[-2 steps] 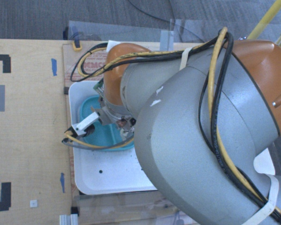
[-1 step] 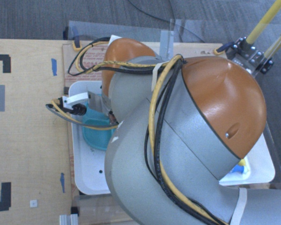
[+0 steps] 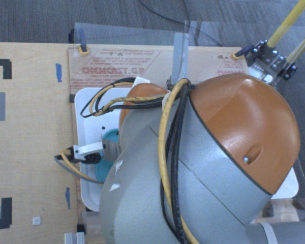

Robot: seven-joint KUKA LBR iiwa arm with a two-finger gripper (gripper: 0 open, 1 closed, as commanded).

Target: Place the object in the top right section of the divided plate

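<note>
The single camera looks steeply down from above the bench (image 3: 30, 136), so near the arm (image 3: 203, 172) that its grey body hides most of the white bin (image 3: 84, 116).

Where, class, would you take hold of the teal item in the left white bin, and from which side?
Probably at its exposed curved edge. The teal item lies low in the white bin, and the arm covers the rest of it. Come from above on the view's left, jaws straddling that thin rim. Its full shape is hidden, so this is tentative.
</note>
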